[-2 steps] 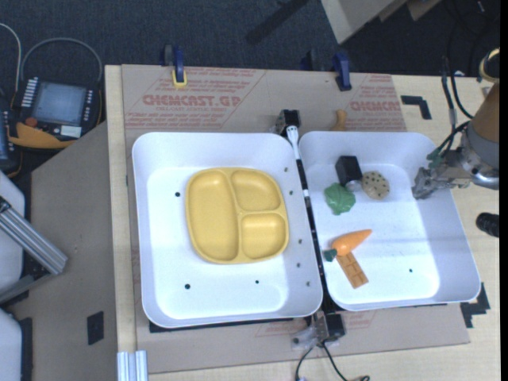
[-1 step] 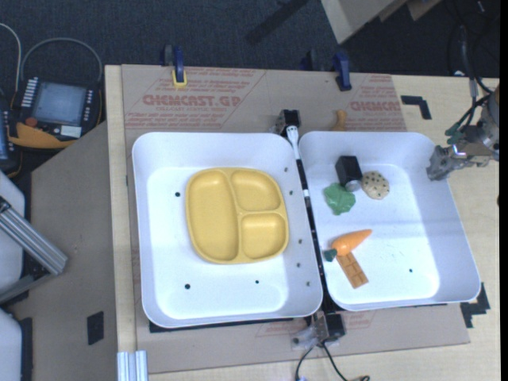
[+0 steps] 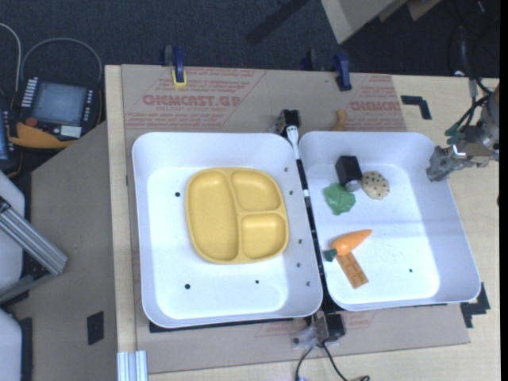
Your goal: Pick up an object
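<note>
The right bin [image 3: 429, 276] holds a small black block [image 3: 348, 169], a speckled tan cookie [image 3: 375, 184], a green leafy piece [image 3: 340, 199], an orange carrot [image 3: 350, 242] and a brown wafer [image 3: 353, 271]. My gripper [image 3: 441, 166] hangs at the right bin's far right rim, well to the right of these objects. Nothing shows between its tips. The arm comes in from the right edge.
The left bin [image 3: 159, 276] holds a yellow divided plate [image 3: 236, 213]. Blue clamps [image 3: 178, 62] [image 3: 343, 70] sit at the board's back edge. A teach pendant [image 3: 54, 109] lies on the far left. A black bracket [image 3: 290, 121] stands between the bins at the back.
</note>
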`<state>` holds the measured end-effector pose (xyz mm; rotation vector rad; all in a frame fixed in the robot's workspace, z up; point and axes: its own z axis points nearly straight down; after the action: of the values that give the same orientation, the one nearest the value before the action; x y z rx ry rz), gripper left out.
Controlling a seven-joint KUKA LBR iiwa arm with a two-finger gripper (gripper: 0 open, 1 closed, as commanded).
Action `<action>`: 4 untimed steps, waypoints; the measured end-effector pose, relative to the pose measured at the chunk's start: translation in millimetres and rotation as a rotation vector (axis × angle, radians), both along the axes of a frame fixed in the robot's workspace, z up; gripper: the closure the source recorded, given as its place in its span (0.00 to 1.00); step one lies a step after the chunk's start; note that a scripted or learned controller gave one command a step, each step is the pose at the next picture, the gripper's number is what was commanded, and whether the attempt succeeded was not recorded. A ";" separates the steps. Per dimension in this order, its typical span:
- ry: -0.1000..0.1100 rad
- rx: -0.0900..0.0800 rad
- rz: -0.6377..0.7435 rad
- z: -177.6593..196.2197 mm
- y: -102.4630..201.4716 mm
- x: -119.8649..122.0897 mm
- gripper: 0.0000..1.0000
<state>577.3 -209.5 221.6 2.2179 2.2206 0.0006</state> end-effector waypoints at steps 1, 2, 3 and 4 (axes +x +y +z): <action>0.003 0.004 0.005 4.8 56.8 -1.0 1.00; 0.005 0.005 0.003 7.5 101.3 -19.1 1.00; 0.004 0.005 0.005 15.8 150.7 -33.4 1.00; 0.006 0.005 0.005 3.5 205.3 -48.3 1.00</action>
<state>528.9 -4.2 225.1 2.2181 2.2312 -0.0011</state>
